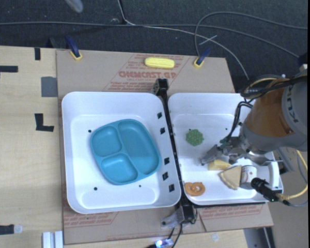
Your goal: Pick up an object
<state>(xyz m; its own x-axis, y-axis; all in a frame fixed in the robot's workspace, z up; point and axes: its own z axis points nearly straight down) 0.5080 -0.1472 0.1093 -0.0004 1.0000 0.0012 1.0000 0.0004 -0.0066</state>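
Note:
The right bin (206,103) holds a green broccoli-like piece (194,137), an orange ring-shaped item (195,189), a tan wedge (231,178) and a pale yellow piece (217,165). My gripper (213,156) hangs low in this bin. It sits just above the pale yellow piece and to the right of the green piece, touching neither that I can see. The grey arm with its orange band (268,115) comes in from the right and covers the bin's right side.
The left bin (72,138) holds a blue divided plate (125,150). A yellow banana-like item (159,62) lies on the cardboard behind the bins, between two clamps (74,49). Cables run across the dark floor at the back.

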